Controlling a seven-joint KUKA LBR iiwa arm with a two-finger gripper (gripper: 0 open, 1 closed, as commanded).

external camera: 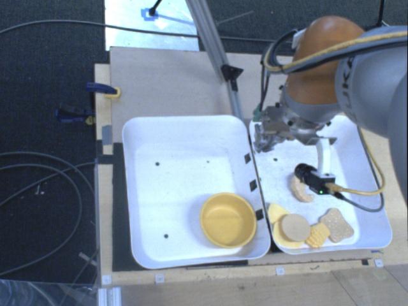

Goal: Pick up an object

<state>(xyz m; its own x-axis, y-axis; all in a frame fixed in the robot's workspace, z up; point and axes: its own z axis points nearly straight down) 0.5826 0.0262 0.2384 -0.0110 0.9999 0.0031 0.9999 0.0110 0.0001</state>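
My gripper (263,139) hangs over the far left corner of the right bin (376,218), close to the wall between the two bins. Nothing shows under it or in it. Several flat food pieces lie along the near edge of that bin: a yellow wedge (275,213), a tan round disc (294,227), a yellow waffle piece (317,236) and a beige toast-shaped piece (337,225). A pale bread-like piece (299,190) lies a little farther in, to the gripper's near right. A yellow bowl (228,219) stands upright in the left bin (166,171).
The bin walls meet between the gripper and the bowl. A grey metal pole (210,30) slants up from behind the bins. The arm's orange and grey body (331,69) overhangs the far part of the right bin.
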